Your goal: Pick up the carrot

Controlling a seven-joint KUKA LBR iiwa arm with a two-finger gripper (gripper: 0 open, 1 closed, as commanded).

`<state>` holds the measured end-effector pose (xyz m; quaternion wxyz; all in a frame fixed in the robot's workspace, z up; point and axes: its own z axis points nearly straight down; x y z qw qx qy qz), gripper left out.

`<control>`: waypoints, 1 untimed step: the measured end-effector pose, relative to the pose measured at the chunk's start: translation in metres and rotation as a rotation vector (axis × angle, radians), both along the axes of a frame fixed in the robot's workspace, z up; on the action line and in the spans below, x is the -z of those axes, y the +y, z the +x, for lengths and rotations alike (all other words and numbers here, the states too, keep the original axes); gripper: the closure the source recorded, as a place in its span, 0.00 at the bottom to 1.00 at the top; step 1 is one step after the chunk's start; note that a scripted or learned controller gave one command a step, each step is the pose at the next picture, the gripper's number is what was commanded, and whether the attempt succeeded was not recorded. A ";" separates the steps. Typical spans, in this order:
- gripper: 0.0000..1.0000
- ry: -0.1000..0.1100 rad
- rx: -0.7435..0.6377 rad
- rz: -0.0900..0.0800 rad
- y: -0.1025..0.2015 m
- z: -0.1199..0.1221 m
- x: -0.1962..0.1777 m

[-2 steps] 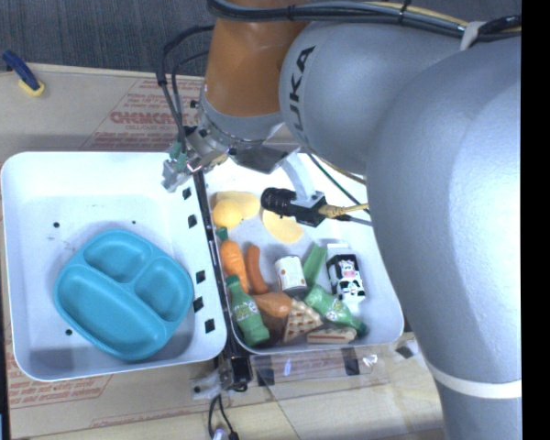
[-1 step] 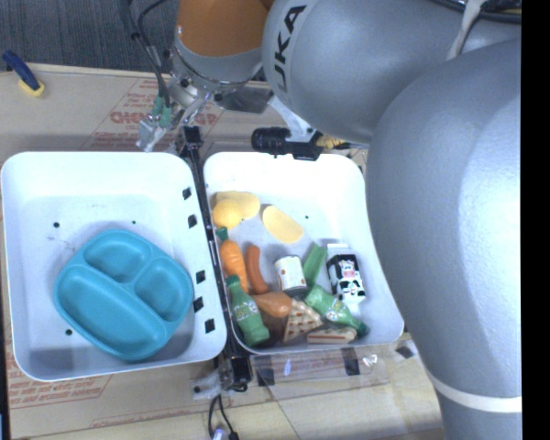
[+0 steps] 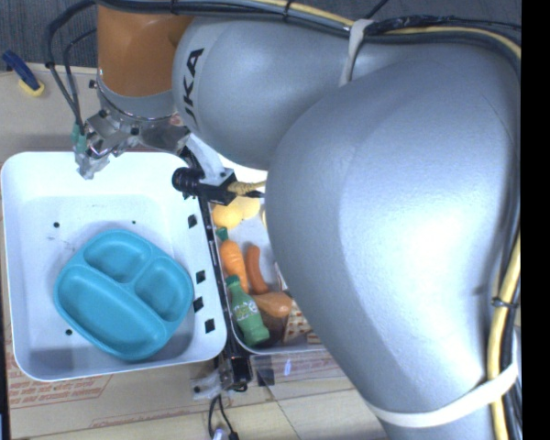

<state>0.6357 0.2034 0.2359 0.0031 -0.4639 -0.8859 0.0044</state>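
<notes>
Tool [image 3: 90, 159] hangs over the left bin's [image 3: 27, 246] far edge, can't tell its state. Carrot [image 3: 231, 257] sits in the right bin, so it should swing across first.

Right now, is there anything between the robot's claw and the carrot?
Yes. The gripper is at the left bin's far edge, while the carrot lies in the right bin, so the wall between the bins separates them.
</notes>
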 end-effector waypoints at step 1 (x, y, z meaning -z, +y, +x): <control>1.00 -0.002 0.378 -0.004 -0.008 -0.070 -0.010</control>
